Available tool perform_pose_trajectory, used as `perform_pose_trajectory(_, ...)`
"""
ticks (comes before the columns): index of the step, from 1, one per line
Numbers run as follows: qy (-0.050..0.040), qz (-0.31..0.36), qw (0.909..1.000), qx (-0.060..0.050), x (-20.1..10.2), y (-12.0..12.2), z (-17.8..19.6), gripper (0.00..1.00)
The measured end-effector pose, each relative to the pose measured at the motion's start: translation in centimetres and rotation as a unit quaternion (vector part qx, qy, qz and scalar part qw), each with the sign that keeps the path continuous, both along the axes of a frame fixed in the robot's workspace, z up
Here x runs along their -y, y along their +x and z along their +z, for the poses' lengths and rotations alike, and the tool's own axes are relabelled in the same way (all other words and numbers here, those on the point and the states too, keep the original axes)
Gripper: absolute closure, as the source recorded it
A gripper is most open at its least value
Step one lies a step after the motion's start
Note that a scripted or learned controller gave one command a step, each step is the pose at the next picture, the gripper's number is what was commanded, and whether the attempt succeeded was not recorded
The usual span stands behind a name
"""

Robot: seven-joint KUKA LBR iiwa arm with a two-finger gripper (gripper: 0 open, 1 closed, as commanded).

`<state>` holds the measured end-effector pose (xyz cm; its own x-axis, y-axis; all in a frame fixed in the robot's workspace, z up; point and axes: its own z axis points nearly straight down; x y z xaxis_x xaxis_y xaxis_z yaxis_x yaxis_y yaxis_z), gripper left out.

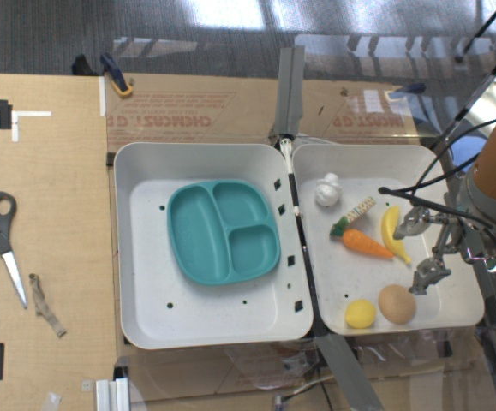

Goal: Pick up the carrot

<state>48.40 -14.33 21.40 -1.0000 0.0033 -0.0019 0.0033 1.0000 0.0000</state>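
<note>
carrot (366,243) lain in right bin (453,315), mid-floor, green top twd upper-left, banana (391,231) just beside on right | gripper (425,251) seen over bin's right part, fingers spread, nothing btwn them | carrot left of gripper, near, apart | egg (396,304) & lemon (360,313) nr front wall

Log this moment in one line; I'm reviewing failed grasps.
task: pick up carrot | carrot: lying in right bin, beside banana | gripper: open, right of carrot, holding nothing
</note>
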Motion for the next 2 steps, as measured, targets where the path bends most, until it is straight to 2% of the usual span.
perform_pose_trajectory(1, -0.0002, 0.092, 0.9957, 0.001, -3.0, 3.4, -12.2, 0.0)
perform_pose_trajectory(2, 0.0002, 0.038, 0.9993, 0.001, -3.5, 9.7, -12.2, 0.0)
